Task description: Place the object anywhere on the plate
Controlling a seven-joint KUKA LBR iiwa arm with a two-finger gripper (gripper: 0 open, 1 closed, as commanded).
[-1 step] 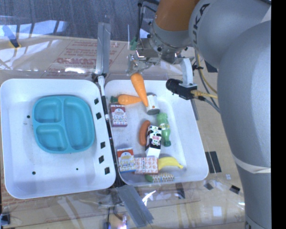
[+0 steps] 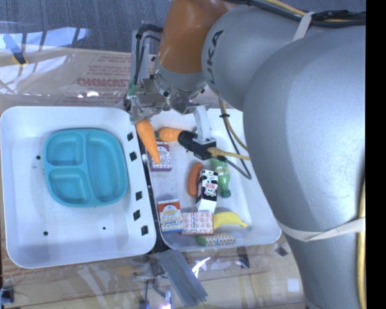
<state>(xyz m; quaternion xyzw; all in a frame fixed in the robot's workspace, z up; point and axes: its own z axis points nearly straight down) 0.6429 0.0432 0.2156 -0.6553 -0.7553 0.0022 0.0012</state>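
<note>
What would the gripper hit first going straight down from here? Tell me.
Probably the carrot: it hangs right below the gripper, over the divider between the two bins. Depth is unclear, so that is a hedged guess.

Worktop (image 2: 64,76): pale wood-tone surface, printed red lettering along the far stretch, partly readable, under a clear plastic film. Film (image 2: 45,56) is glossy; it catches bright white and blue glare at the far left. Near edge of the worktop (image 2: 83,282) also wrapped in creased clear film with scattered highlights. A grey flat strip (image 2: 183,279) lies at a slant on the near edge. Behind the worktop, a dark grey-blue backdrop (image 2: 71,2) with a fine vertical ribbed texture. Light is even, from above; shadows soft.
</note>
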